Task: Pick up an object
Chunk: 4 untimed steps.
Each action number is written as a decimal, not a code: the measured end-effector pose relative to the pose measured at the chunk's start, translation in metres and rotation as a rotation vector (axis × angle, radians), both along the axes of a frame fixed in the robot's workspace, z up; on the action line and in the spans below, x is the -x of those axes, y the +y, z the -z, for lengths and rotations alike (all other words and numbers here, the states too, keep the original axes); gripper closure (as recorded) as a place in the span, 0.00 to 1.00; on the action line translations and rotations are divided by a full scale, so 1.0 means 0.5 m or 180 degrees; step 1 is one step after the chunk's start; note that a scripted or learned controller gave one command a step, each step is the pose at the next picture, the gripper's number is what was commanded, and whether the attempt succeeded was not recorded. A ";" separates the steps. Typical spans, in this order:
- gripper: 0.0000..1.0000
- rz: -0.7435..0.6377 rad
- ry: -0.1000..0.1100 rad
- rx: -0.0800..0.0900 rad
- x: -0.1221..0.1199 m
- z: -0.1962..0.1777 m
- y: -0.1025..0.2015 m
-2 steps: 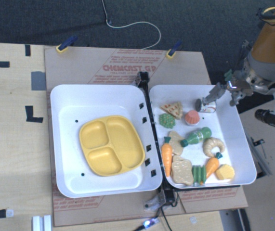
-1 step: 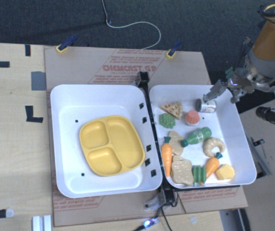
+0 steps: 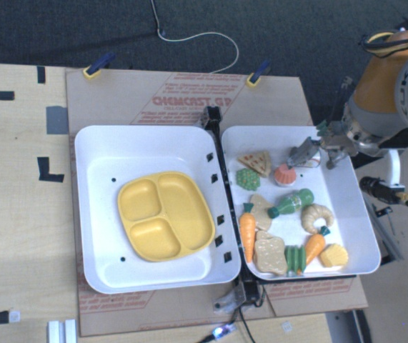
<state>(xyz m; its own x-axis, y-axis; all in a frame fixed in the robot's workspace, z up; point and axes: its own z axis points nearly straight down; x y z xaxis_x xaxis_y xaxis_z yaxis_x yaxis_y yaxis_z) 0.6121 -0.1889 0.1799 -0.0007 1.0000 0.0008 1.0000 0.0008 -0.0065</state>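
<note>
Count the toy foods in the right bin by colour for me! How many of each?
Orange: 3, a carrot, a second carrot, a peach
Green: 3, bottle, broccoli, pea pod
Tan: 4, bread, croissant, sandwich wedge, a pale piece
Yellow: 1, corn
Total: 11

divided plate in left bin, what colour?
Yellow: the divided plate, seen in the camera view.

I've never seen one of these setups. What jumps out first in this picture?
A bright yellow divided plate lies alone in the left bin. The right bin is crowded with toy food, including a carrot and a green bottle. The gripper hangs over that bin's far end, near a red-orange toy.
</note>
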 end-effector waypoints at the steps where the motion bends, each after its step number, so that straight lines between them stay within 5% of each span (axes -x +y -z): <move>1: 0.00 -0.0002 -0.0001 0.0003 0.010 0.090 -0.002; 2: 0.00 -0.0006 -0.0012 0.0006 0.011 0.196 0.000; 3: 1.00 -0.0007 -0.0023 0.0009 0.008 0.169 0.000; 4: 1.00 -0.0005 -0.0033 0.0004 0.012 0.059 0.021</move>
